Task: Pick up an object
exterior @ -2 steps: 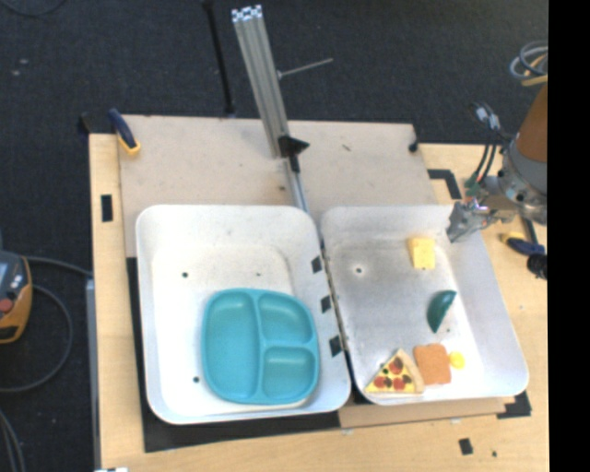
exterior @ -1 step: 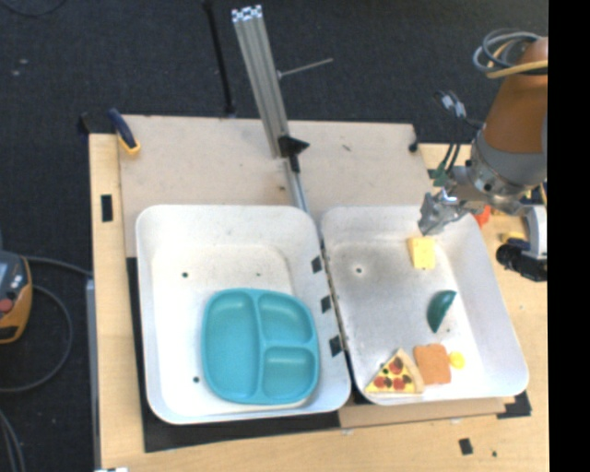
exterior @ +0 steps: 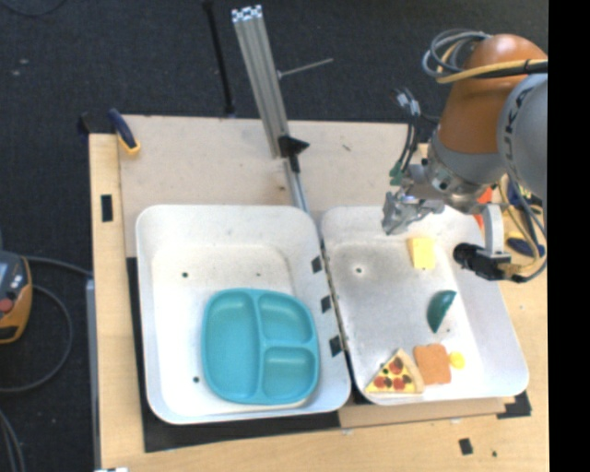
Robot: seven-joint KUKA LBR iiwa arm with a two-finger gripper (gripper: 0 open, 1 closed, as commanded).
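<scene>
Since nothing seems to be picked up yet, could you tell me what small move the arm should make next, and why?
Probably a short shift toward the yellow block, then down onto it. The gripper hangs over the right bin's far edge with nothing visible between its fingers, and that block lies closest, apart from the other toys.

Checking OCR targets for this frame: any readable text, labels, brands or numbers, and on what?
"KU": partial dark lettering on the grey arm housing, cut off at the view's edge.
Checker pattern atop the aluminium post: a marker, no characters.
Nothing printed shows on the white bins, teal tray or toy pizza slice.
</scene>
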